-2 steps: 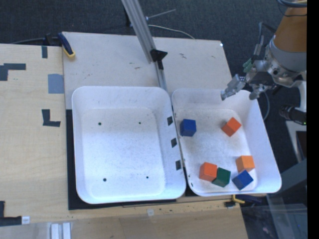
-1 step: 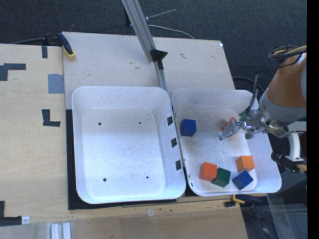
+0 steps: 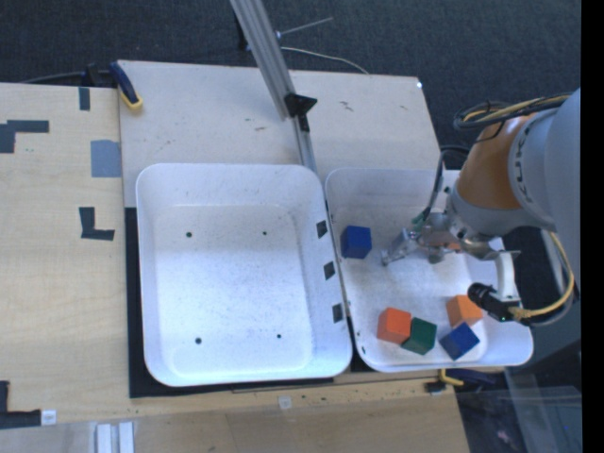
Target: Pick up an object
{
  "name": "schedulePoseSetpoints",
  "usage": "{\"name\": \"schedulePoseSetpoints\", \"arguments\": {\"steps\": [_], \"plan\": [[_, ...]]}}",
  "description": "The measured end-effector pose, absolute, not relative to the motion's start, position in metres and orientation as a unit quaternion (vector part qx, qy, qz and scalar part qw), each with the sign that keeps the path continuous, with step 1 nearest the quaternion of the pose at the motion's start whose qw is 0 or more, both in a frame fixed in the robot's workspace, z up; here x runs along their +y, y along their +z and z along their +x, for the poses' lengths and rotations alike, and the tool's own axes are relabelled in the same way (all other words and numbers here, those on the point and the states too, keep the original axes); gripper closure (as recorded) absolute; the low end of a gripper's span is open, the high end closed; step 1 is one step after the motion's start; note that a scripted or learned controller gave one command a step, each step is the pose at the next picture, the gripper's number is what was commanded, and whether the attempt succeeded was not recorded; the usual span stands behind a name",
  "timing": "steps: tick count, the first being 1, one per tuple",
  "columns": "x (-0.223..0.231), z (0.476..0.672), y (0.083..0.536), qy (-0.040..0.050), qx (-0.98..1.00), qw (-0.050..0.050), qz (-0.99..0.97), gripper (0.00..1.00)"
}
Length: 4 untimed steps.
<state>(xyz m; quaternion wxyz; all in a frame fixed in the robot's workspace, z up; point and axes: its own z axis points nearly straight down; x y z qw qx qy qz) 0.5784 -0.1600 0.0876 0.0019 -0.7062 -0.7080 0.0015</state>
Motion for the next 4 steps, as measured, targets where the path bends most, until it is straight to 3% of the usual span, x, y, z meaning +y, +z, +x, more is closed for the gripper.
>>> {"name": "schedulePoseSetpoints", "arguments": {"steps": [1, 2, 3, 4], "plan": [[-0.149, 0.534, 0.104, 0.0016, -0.707, 0.002, -0.707, 0.00], [-0.180, 0.639, 0.089, 0.0053, -0.707, 0.011, -0.707, 0.00], [-0.068, 0.650, 0.197, -0.0033, -0.710, -0.002, -0.704, 0.00], [-0.173, 0.656, 0.249, 0.0003, -0.705, -0.003, -0.709, 0.00]]}}
